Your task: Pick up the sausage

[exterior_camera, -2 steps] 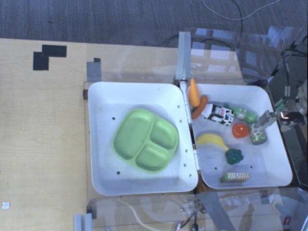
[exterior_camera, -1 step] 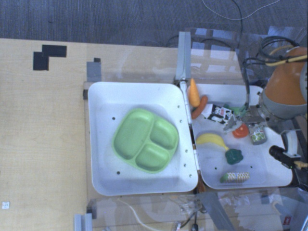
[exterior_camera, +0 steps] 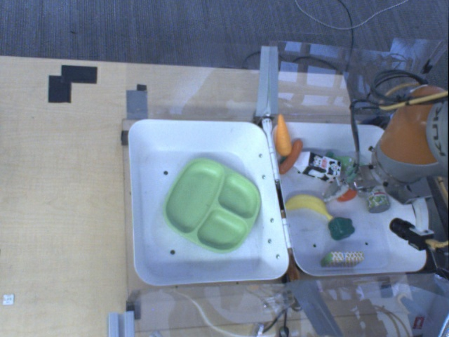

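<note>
Camera view: sausage (exterior_camera: 291, 154) lies at the right bin's (exterior_camera: 393, 258) upper-left corner, against the dividing wall, touching one orange carrot (exterior_camera: 282, 137) above it. One black-and-white carton (exterior_camera: 319, 165) sits just right of it. Also in that bin: one banana (exterior_camera: 309, 205), one green broccoli piece (exterior_camera: 342, 227), one corn cob (exterior_camera: 343, 259), one small can (exterior_camera: 377, 201). Gripper (exterior_camera: 345, 186) hangs right of the carton, apart from the sausage; jaw state can't tell. Left bin (exterior_camera: 147, 258) holds one green divided plate (exterior_camera: 213, 203)

Even, bright, diffuse light. The left bin (exterior_camera: 147, 188) glares palest toward 10 o'clock, with soft shadow inside its rim at 6 o'clock. Slightly soft focus; mild blur throughout.
</note>
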`<state>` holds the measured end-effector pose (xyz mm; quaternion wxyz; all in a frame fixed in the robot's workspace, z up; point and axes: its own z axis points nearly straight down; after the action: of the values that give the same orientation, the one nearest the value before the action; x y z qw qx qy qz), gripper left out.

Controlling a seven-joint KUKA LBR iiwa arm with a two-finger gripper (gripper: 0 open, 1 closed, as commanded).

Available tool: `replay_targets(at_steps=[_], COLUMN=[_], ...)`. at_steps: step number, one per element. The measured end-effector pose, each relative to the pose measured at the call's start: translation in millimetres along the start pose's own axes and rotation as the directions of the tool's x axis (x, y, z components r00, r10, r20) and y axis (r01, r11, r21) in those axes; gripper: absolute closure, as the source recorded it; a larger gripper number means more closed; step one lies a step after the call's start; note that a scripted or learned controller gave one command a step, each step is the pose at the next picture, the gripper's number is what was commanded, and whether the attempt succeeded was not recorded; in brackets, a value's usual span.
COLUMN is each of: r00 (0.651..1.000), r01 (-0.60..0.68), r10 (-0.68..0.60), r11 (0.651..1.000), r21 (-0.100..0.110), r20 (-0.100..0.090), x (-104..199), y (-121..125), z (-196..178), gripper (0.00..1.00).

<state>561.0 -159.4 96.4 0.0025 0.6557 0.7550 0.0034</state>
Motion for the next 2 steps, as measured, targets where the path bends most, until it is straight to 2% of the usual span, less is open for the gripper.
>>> replay_targets(at_steps=[1,2], r00=[1.000,0.988], r01=[-0.001,-0.156], r10=[0.001,0.156], r11=[1.000,0.987], r21=[-0.005,0.047], r20=[0.004,0.008], x=[-2,-27], y=[2,61], z=[-12,-21], gripper=[1.00,1.00])
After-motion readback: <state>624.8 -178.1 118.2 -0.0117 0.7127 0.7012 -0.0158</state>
